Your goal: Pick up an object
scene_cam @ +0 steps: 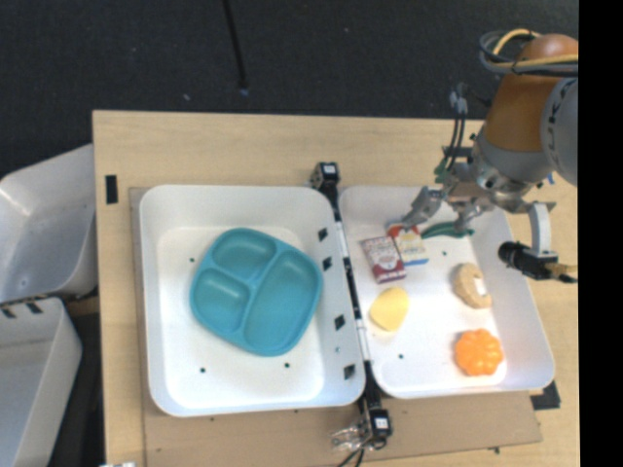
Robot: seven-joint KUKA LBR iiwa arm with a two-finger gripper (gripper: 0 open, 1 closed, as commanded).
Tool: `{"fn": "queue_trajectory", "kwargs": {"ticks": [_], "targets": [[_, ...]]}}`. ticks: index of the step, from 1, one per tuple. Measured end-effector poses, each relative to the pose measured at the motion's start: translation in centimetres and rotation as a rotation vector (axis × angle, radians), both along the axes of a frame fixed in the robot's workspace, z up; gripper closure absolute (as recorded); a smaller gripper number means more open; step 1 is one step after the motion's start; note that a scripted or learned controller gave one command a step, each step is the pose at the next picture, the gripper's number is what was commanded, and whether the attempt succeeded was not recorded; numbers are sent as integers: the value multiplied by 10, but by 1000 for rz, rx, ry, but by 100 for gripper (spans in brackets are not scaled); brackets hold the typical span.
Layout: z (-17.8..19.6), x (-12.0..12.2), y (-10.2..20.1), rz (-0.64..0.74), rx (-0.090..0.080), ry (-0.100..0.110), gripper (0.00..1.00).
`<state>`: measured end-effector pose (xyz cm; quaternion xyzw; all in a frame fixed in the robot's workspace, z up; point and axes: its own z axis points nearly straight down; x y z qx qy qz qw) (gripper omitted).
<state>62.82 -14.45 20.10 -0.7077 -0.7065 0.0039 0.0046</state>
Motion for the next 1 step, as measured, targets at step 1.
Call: {"fn": "queue_trajectory", "kwargs": {"ticks": [1], "targets": [[8, 3, 0, 3, -2, -13, 0]]}}
